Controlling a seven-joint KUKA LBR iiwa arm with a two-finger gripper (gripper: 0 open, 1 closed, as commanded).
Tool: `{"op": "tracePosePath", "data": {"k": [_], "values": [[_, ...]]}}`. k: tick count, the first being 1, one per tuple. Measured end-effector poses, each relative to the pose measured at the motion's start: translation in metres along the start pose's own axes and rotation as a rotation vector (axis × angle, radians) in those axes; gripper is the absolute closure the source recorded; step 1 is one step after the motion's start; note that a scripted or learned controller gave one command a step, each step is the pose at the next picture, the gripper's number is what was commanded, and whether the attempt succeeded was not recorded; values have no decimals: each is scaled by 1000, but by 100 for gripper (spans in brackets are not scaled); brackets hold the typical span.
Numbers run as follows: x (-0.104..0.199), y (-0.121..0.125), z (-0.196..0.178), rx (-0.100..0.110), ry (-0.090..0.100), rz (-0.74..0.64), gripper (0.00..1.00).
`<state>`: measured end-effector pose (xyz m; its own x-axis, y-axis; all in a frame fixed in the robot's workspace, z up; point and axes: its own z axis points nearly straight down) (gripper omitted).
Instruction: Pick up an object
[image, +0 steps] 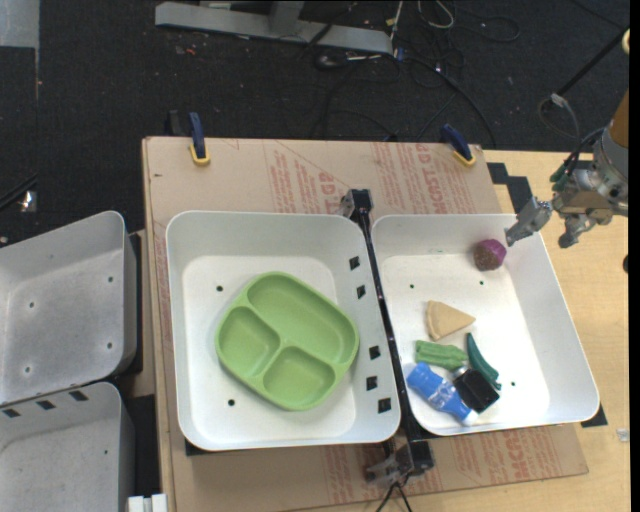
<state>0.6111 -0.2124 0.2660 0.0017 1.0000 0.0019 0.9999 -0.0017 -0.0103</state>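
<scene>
The right bin holds several small objects. A purple ball lies near its far right corner. A tan wedge sits mid-bin. Toward the front lie a light green piece, a dark teal piece, a blue object and a black block, bunched together. My gripper hangs over the bin's far right rim, just right of the purple ball. It is open, and nothing is between its fingers.
The left bin holds a green divided plate. A black divider runs between the bins. White tray lids lie off the bench to the left. Clamps hold the cardboard base at the back.
</scene>
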Motion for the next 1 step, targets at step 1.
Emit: {"op": "tracePosePath", "data": {"k": [1], "values": [[0, 2, -6, -11, -3, -2, 0]]}}
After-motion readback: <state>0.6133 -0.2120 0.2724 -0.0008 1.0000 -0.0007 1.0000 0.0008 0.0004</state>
